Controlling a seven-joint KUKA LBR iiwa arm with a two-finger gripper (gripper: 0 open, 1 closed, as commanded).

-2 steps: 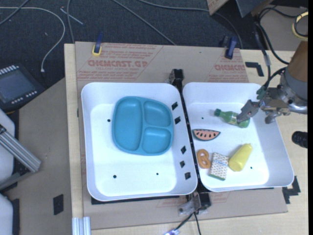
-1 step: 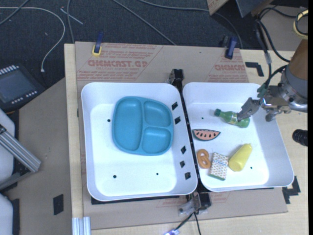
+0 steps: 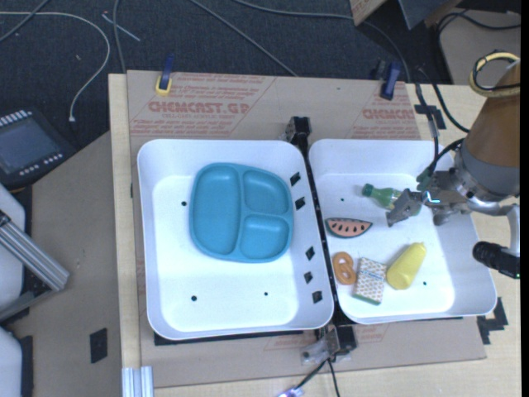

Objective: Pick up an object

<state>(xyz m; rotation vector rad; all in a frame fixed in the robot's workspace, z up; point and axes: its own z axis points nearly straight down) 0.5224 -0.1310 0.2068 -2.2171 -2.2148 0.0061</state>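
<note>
My gripper (image 3: 422, 211) hangs over the right bin (image 3: 463, 300), near its right side, and is open; nothing shows between its two grey fingers (image 3: 402, 208). A small green bottle (image 3: 380, 193) lies just left of the gripper. A watermelon slice (image 3: 348, 227) lies further left, near the divider. A yellow bottle-shaped toy (image 3: 406, 266) rests below the gripper. Beside that toy sit a small patterned box (image 3: 370, 280) and an orange pretzel (image 3: 343, 267).
The left bin (image 3: 165, 296) holds a blue divided plate (image 3: 241, 212). A black clip strip (image 3: 307, 222) runs between the two bins. Cables and a cardboard box lie on the floor beyond the bench. The grey arm with its orange band (image 3: 500, 135) comes in from the right.
</note>
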